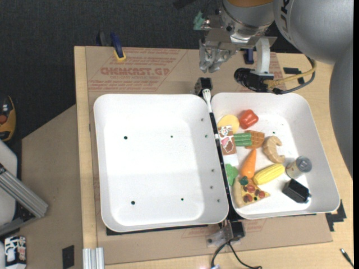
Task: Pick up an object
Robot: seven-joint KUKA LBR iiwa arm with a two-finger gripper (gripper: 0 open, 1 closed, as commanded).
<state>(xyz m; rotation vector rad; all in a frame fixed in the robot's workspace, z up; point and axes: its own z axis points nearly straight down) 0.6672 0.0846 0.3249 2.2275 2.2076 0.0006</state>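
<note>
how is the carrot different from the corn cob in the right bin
The carrot is orange and tapers to a point, while the corn cob is yellow, thicker and blunt at both ends. The carrot lies steeply, nearly up and down the view; the corn cob lies closer to crosswise. Both rest side by side in the right bin.

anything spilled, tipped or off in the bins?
Nothing spilled. The toy food sits crowded along the left side of the right bin, all inside its rim: tomato, carrot, corn, pizza slice. A black block lies near the front right corner. The hand hangs above the bench behind the bins.
</note>
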